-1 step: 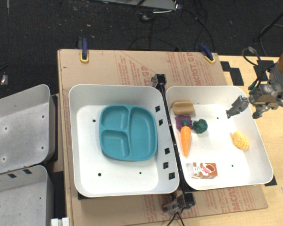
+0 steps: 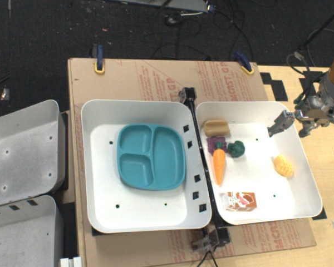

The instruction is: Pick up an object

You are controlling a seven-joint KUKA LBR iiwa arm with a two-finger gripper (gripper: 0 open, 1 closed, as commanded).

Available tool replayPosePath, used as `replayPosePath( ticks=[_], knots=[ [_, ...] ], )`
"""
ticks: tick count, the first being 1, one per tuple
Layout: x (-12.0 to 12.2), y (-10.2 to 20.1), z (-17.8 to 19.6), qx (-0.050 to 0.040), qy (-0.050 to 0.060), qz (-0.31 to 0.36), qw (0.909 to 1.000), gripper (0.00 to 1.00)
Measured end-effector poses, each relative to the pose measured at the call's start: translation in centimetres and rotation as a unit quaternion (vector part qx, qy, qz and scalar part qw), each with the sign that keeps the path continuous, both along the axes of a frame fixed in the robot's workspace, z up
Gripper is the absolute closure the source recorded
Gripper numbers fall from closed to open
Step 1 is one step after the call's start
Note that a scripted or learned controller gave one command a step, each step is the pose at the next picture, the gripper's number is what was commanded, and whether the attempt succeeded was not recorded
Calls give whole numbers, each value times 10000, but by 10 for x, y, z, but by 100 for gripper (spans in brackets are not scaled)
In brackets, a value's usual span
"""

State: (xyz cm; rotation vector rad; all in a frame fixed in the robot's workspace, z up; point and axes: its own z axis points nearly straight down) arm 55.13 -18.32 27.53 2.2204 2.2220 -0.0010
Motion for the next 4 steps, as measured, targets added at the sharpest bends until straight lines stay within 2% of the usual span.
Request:
replayPosePath(
  ticks=[2,3,4],
  knots=[
    [14,8,-117,8,17,0,10000,0],
    [16,12,-161,8,17,-2,10000,0],
    [17,12,-148,0,-8,-3,10000,100]
  ],
)
